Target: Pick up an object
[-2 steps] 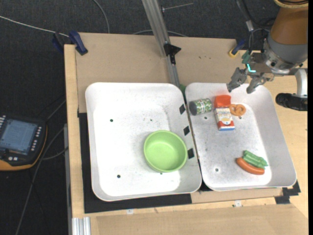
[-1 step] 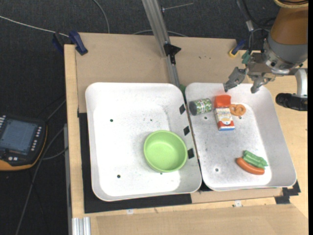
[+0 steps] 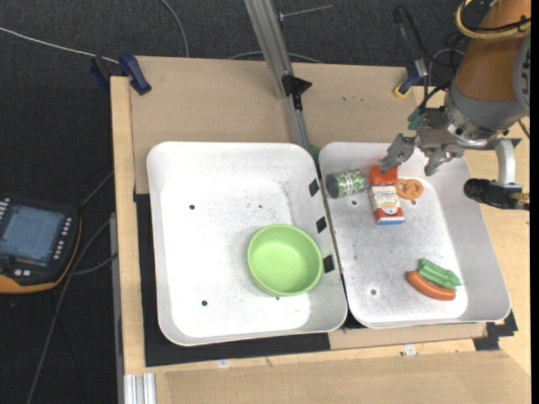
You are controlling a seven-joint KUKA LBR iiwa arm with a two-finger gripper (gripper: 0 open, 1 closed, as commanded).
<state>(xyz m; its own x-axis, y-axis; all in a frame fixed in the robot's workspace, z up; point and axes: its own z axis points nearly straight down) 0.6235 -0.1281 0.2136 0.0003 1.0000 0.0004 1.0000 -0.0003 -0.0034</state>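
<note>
My gripper (image 3: 418, 157) hangs over the far part of the right bin (image 3: 472, 251), its two fingers spread open with nothing between them. Just below it lie a small red and white carton (image 3: 386, 202) and an orange pretzel-shaped toy (image 3: 411, 189). A green and silver can (image 3: 345, 183) lies on its side to the left of the carton. Near the bin's front right rest an orange carrot-like toy (image 3: 430, 285) and a green pod (image 3: 440, 273) side by side.
The left bin (image 3: 202, 225) holds a light green bowl (image 3: 284, 259) near its front right. A metal post (image 3: 269, 40) rises behind the bins. A black camera mount (image 3: 493, 192) sticks in at the right. A handheld pendant (image 3: 34, 238) lies off the bench at left.
</note>
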